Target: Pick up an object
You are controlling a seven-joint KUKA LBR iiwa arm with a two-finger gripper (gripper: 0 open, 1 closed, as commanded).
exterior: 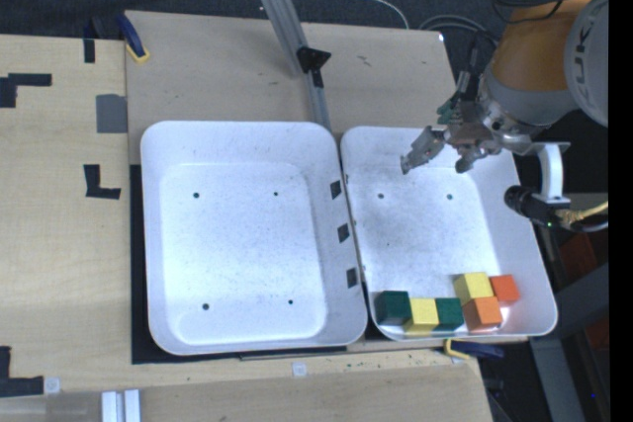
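Several small blocks lie along the near edge of the right bin [514, 212]: a dark green block [394, 304], a yellow block [423, 313], a green block [449, 312], a second yellow block [474, 286] and two orange blocks [484, 311] [504, 289]. My gripper [437, 157] hangs over the far end of that bin, well away from the blocks. Its two fingers are spread apart, one finger [416, 153] to the left and the other to the right, with nothing between them.
The left bin [158, 212] sits beside the right one, their rims touching in the middle. A slanted metal pole [282, 10] rises from behind the bins. Cables [554, 208] and a white fitting hang at the right bin's outer side.
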